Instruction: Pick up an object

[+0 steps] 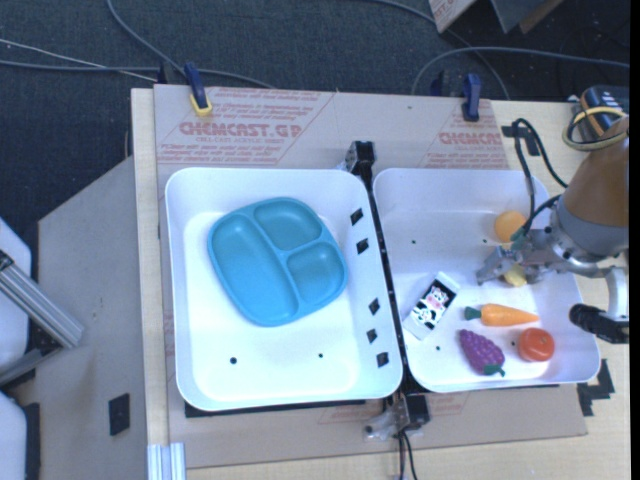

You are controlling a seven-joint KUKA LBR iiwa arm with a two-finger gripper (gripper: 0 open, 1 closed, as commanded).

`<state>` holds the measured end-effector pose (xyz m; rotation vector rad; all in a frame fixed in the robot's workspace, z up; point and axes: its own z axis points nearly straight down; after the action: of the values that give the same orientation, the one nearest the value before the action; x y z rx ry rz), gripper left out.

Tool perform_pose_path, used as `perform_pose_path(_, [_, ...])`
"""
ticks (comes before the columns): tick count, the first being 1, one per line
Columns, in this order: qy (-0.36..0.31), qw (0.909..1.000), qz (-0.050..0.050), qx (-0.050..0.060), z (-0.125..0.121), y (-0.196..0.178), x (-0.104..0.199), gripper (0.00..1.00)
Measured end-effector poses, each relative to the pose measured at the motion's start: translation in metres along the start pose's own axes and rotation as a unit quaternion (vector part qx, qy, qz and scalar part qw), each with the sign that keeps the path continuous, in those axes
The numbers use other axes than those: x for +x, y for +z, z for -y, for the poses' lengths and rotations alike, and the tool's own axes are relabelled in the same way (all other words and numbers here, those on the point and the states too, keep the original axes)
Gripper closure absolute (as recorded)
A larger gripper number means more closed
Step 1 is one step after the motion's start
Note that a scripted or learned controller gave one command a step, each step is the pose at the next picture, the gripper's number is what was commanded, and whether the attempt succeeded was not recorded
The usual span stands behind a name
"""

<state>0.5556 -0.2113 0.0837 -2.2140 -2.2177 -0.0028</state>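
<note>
In the right bin point(440, 200) lie a small carton with a black-and-white cow print point(432, 306), an orange carrot point(507, 316), a purple bunch of grapes point(481, 352), a red tomato point(537, 344) and an orange-yellow fruit point(509, 225) near the far right wall. My gripper point(510, 266) hangs low over the bin's right side, just below the orange-yellow fruit and above the carrot. A small yellow piece shows at its tip. The left bin point(200, 348) holds a blue divided plate point(278, 260).
Black clips line the divider point(372, 268) between the two bins. Blue-and-yellow clamps point(197, 88) hold the board at the back. Cables run across the dark floor behind the bench. The near-left part of the right bin is bare white.
</note>
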Motion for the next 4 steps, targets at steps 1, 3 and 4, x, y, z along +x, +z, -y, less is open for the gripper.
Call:
perform_pose_path(1, [0.001, 0.9999, 0.007, -0.008, -0.004, -0.018, -0.006, 1.0])
perform_pose_path(3, [0.0, 1.0, 0.004, -0.004, -0.005, -0.12, 0.012, 1.0])
perform_pose_path(4, [0.0, 1.0, 0.004, -0.005, -0.007, -0.173, 0.012, 1.0])
